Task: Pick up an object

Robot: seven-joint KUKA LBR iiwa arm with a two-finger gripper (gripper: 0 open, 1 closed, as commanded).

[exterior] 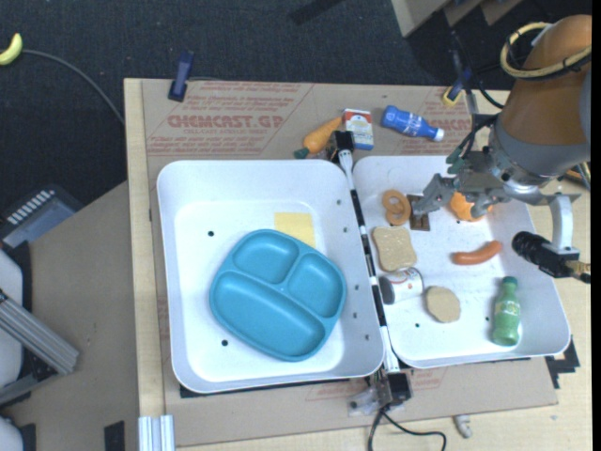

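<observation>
My gripper (424,212) hangs over the back of the right bin (540,341), coming off the grey wrist with its orange band. It is just right of a brown pretzel (395,205) and above a tan bread slice (393,247). An orange item (465,207) lies partly hidden behind the wrist. Also in this bin are a red-orange sausage (476,252), a round tan cookie (442,303), a green bottle (506,313) and a small white and red piece (406,286). I see nothing held.
The left bin (178,195) holds a blue divided plate (277,292) and a yellow cheese slice (295,224). Behind the bins lie a blue bottle (411,122), a small carton (358,128) and a carrot (322,134). A black part (540,252) juts in at the right.
</observation>
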